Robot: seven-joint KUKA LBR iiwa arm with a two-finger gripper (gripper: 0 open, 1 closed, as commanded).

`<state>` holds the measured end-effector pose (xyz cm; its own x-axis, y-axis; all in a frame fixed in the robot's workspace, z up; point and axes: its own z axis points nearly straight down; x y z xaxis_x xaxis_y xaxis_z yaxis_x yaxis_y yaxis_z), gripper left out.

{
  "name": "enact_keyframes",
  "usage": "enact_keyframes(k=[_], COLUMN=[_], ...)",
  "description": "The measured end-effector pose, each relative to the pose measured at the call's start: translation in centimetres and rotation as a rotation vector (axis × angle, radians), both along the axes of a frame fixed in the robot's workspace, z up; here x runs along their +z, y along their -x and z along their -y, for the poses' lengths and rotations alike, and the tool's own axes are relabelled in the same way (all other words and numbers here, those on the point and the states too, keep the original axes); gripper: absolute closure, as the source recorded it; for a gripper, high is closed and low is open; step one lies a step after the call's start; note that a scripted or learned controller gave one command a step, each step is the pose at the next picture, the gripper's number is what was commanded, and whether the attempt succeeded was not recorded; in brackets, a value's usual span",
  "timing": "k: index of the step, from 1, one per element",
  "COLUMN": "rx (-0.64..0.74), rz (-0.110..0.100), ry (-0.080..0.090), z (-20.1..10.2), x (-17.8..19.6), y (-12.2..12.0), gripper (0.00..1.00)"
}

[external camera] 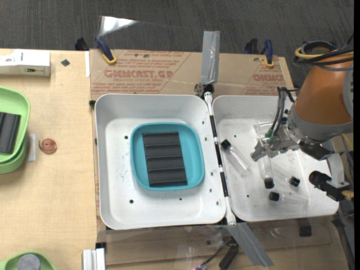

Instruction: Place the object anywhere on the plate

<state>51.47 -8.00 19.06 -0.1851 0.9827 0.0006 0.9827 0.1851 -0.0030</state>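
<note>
One arm [323, 97] bent low, gripper [264, 151] over right bin [315, 207]

A green tray [17, 103] is sitting at nine o'clock on the wooden bench [56, 207], a white box [23, 63] is lying at ten, and cardboard [140, 71] is lying at twelve.

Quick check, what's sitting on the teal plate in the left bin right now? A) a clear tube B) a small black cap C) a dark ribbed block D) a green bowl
C: the teal plate in the left bin carries a dark ribbed block, lying flat at its middle; the small black pieces lie in the right bin.
</note>
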Motion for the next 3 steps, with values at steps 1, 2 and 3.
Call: enact_keyframes(k=[1,2,3], rx=[0.126,0.166,0.165], rz=[-0.001,0.000,0.000], ry=[0.000,0.001,0.001], z=[-6.8,-15.9,-15.9], x=[0.0,0.0,0.0], y=[1.1,-0.8,-0.8], gripper=[1.00,1.00,0.00])
